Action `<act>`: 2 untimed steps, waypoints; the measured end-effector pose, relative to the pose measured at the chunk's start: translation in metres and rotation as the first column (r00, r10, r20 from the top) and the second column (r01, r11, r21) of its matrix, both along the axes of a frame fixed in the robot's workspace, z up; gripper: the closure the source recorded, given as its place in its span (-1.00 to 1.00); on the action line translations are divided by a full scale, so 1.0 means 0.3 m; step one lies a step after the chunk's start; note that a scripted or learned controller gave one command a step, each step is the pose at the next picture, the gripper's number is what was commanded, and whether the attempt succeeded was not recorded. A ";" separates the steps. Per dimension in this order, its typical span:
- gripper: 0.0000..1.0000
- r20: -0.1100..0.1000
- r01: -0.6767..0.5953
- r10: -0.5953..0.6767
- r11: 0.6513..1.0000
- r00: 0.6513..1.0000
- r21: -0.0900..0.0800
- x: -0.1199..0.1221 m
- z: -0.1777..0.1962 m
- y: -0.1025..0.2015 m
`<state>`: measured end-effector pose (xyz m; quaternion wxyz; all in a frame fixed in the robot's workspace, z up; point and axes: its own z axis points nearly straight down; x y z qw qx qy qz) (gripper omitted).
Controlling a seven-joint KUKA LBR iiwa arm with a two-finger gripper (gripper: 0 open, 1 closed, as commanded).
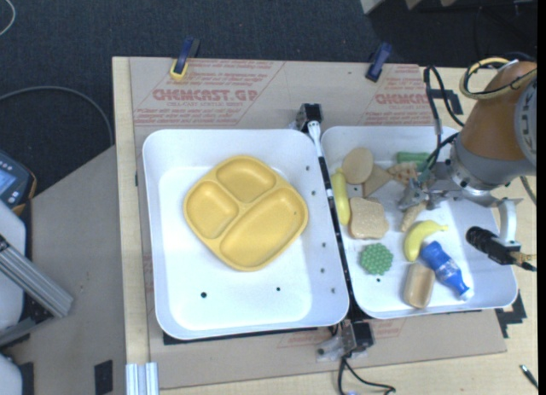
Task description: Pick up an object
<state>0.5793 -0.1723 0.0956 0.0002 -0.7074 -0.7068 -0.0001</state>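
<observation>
Two shallow white bins sit side by side on a bench, seen from above at a slant. The left bin (171,282) holds a yellow divided plate (246,212) near its centre. The right bin (490,295) holds a cluster of toy foods: a long yellow piece (341,199) along the nine o'clock wall, a tan round piece (357,165) at about ten o'clock, a slice of bread (368,218) left of centre, a green bumpy ball (376,258) at seven o'clock, a banana (421,235) near the centre, a blue bottle (445,269) at about five o'clock, and a tan roll (418,285) at six o'clock.

The grey arm with its orange band (495,124) reaches in from three o'clock. Its gripper (420,197) is low in the right bin, just above the banana and beside a small pale piece; whether the jaws are spread or closed cannot be told here. Nothing is visibly lifted: every item appears to rest on the bin floor. The pick seems to be at the reaching stage, with grasping and lifting still to do.
</observation>
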 end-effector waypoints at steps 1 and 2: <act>1.00 0.003 0.001 -0.001 1.000 1.000 -0.002 -0.025 0.194 -0.011; 1.00 0.006 -0.002 0.002 1.000 1.000 -0.003 -0.025 0.339 -0.002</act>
